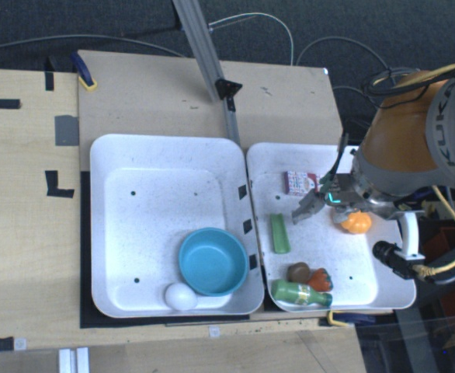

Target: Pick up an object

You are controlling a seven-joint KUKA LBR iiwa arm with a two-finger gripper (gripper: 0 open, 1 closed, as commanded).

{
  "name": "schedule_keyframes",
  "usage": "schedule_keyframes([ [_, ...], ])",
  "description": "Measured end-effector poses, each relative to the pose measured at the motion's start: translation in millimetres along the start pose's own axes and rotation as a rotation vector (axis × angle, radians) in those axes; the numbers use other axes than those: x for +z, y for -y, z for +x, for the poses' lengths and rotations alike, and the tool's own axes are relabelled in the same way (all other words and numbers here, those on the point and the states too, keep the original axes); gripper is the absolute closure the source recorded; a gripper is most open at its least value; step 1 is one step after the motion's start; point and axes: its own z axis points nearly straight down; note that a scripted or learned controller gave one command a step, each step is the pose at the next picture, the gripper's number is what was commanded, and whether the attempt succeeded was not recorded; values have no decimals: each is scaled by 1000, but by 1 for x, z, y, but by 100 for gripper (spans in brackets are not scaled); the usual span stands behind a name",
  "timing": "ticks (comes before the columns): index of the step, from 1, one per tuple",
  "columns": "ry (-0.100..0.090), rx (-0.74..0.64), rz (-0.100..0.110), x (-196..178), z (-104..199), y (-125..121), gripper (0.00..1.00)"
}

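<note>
The jaws (311, 207) hang spread, pinching nothing, just right of the one green stick (279, 233) in the right bin (365, 295). That stick looks stiff and light; its long sides suit a grip. Nearby: one orange lump (357, 223), one patterned packet (299, 182), one green bottle (299, 293).

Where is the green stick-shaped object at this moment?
The green stick lies in the right bin, near that bin's left wall. The gripper is just to its upper right, and the green bottle lies below it.
</note>
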Motion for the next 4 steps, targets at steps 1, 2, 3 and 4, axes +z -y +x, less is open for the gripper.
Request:
schedule_keyframes([
  [1, 0, 2, 6, 61, -4, 7, 0],
  [2, -1, 2, 7, 111, -6, 19, 0],
  [3, 1, 1, -1, 124, -6, 19, 0],
  [4, -1, 0, 1, 114, -5, 19, 100],
])
